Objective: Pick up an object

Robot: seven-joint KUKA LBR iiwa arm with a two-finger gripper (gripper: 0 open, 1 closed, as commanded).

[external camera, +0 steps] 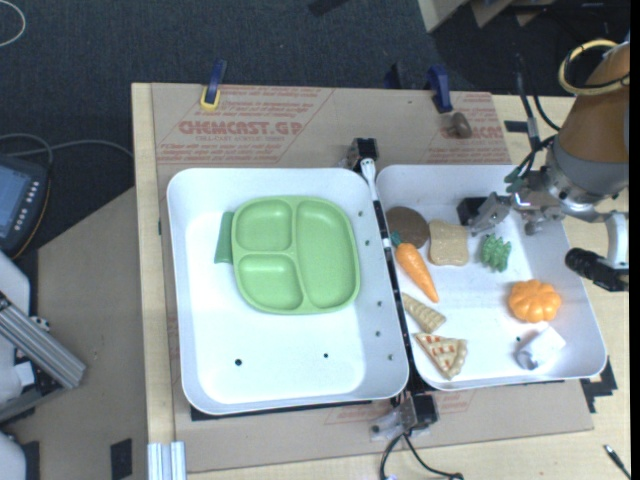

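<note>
My gripper (503,218) hangs over the back of the right bin (470,376), fingers spread open with nothing between them. A green broccoli piece (495,253) lies just in front of and below it. Also in this bin are a beige bread slice (449,245), a brown round disc (407,225), an orange carrot (418,273), an orange pumpkin (534,301), a waffle-patterned piece (425,315), a pizza slice (442,352) and a small white object (541,348).
The left bin (200,298) holds a green divided plate (296,253). The arm's grey body with its orange band (596,128) stands over the right bin's back right corner. Both bins rest on a cardboard sheet (250,118) held by clamps.
</note>
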